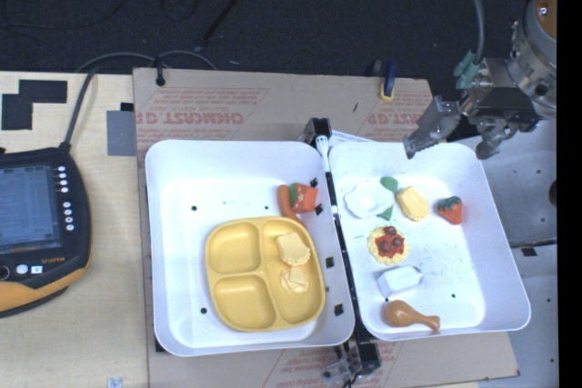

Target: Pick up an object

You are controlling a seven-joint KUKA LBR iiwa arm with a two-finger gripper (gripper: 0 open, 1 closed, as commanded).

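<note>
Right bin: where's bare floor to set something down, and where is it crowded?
In the right bin, bare floor lies along the right wall, below the strawberry and right of the drumstick. The far strip under the gripper is also bare. Crowded: the left half, from fried egg and corn through pizza to white block.

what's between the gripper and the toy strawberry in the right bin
Nothing visible. The gripper hangs above the far right corner of the right bin, and the toy strawberry lies just nearer the camera on bare bin floor. The corn cob sits to its left, apart and out of the path.
</note>
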